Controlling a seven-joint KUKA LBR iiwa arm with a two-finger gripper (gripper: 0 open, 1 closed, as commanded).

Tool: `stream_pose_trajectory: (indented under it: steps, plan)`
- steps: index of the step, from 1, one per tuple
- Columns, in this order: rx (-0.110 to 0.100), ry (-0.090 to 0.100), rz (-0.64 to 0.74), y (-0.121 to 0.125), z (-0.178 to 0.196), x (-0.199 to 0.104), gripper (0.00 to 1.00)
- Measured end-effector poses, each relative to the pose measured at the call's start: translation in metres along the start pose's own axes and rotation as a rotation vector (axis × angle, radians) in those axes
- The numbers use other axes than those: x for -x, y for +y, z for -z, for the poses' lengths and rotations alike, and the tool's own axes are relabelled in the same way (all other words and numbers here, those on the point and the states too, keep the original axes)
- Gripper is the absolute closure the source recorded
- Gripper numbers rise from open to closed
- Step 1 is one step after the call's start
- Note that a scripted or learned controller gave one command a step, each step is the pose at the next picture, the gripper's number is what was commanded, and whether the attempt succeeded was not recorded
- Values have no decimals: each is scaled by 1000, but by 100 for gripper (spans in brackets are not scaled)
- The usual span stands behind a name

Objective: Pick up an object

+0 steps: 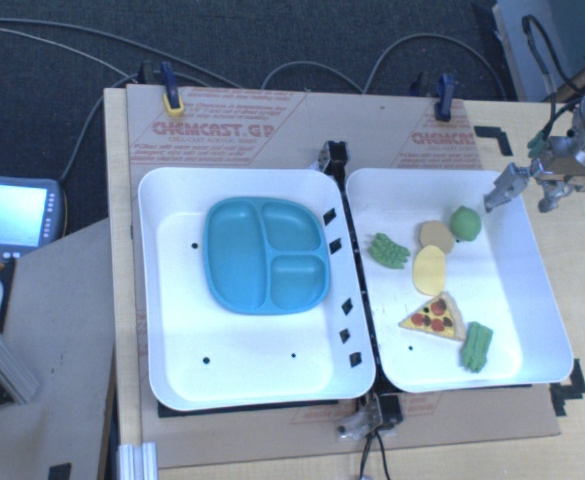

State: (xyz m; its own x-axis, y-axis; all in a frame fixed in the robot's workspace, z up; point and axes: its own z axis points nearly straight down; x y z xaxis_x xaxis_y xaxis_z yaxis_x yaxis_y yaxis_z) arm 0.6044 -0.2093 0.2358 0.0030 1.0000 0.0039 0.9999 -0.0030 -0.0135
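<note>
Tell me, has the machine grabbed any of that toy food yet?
Not yet. The pincer hangs open over the right bin's far right edge with nothing between its fingers. The green ball, pizza slice and other pieces all lie in the bin. Reaching down, closing on one and lifting are all left.

Just one camera here, mounted up high and looking down at a slant, so you get the whole counter (272, 118) in frame. Both white bins sit side by side mid-shot, left bin (172, 358) and right bin (532, 298). It's far enough back to catch floor and cables (92, 38) beyond the far edge.
</note>
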Motion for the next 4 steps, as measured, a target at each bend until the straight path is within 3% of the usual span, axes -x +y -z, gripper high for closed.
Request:
stream_pose_trajectory:
  steps: [1,4]
  plan:
    - [13,-3,3,3,8,-1,0]
    - [13,0,4,23,-147,5,0]
